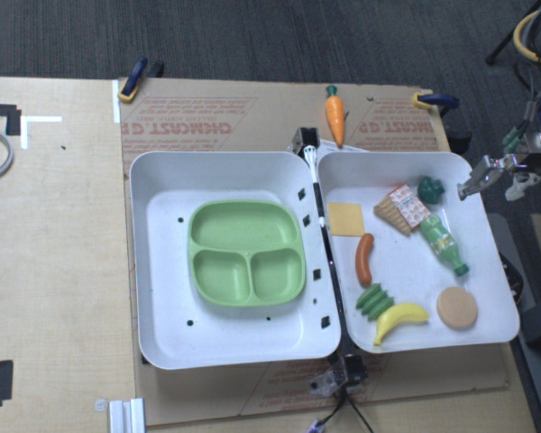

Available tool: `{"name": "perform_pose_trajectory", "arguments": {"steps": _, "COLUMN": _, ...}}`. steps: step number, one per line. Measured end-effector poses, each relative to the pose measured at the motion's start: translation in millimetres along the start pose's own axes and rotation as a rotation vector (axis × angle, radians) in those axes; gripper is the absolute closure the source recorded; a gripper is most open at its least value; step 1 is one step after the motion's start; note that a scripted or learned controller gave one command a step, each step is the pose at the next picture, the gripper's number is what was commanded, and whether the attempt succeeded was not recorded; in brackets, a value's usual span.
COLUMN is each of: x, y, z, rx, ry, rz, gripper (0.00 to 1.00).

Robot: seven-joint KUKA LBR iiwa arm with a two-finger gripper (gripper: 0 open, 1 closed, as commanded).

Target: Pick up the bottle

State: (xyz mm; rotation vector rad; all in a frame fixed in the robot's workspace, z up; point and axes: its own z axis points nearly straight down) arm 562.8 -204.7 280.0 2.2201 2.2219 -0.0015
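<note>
I count two white bins: the left bin and the right bin. In the left one I see one green divided tray. In the right one I count one bottle, one banana, one sausage, one cheese slice, one cracker packet, one round bun, one broccoli and one green pod bundle. At twelve o'clock beyond the bins lies one carrot.
</note>
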Motion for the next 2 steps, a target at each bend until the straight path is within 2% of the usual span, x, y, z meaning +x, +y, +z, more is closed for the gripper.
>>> {"name": "perform_pose_trajectory", "arguments": {"steps": 1, "x": -0.2, "y": 0.6, "z": -9.6, "rx": -0.001, "ry": -0.001, "rz": -0.003, "gripper": 1.00}}
{"name": "perform_pose_trajectory", "arguments": {"steps": 2, "x": 5.0, "y": -72.4, "z": 65.3, "rx": 0.001, "ry": 0.001, "rz": 0.173, "gripper": 1.00}}
